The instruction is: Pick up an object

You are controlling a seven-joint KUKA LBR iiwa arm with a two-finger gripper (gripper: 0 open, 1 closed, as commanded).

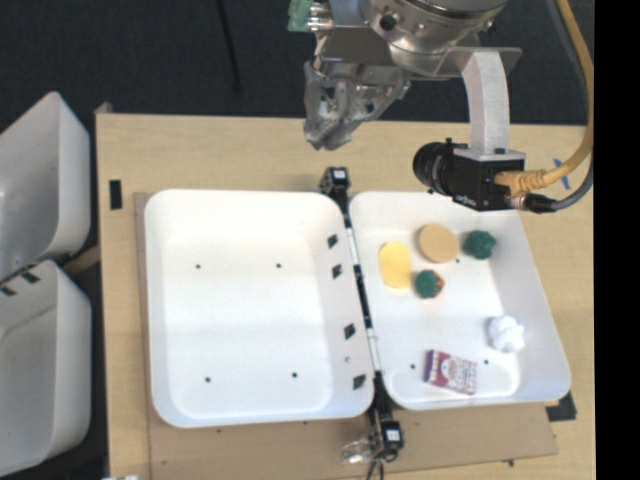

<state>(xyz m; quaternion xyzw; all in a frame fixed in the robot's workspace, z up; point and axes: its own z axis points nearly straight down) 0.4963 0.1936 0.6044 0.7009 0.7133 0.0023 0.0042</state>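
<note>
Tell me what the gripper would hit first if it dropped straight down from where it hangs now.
Probably the bare wooden bench just behind the two white bins, near the black clip at their divider. The gripper appears raised over that strip, though a single slanted view leaves depth uncertain.

No text can be read; the small purple-and-white packet (449,371), at five o'clock in the right bin (540,298), bears print too blurred to read.
</note>
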